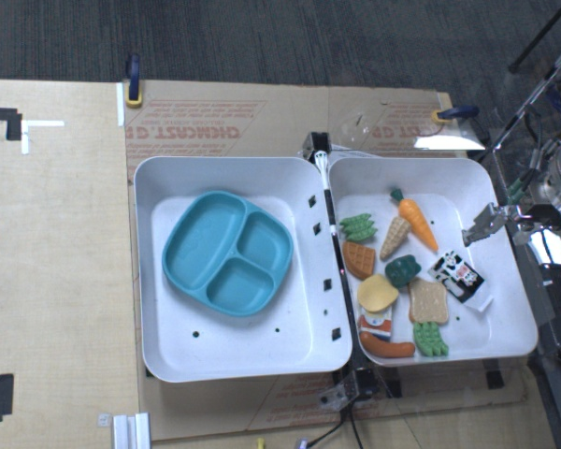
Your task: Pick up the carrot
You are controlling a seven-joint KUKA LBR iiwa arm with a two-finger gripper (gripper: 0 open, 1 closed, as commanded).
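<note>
The carrot is orange with a green top and lies tilted in the back of the right bin, its tip pointing to the front right. It rests between a pale corn cob and bare bin floor. My gripper is at the bin's right rim, a little to the right of the carrot and apart from it. Nothing shows in its grasp.
Around the carrot lie a green pea pod, a waffle, broccoli, a bread slice, a black-and-white carton and a sausage. The left bin holds a blue divided plate.
</note>
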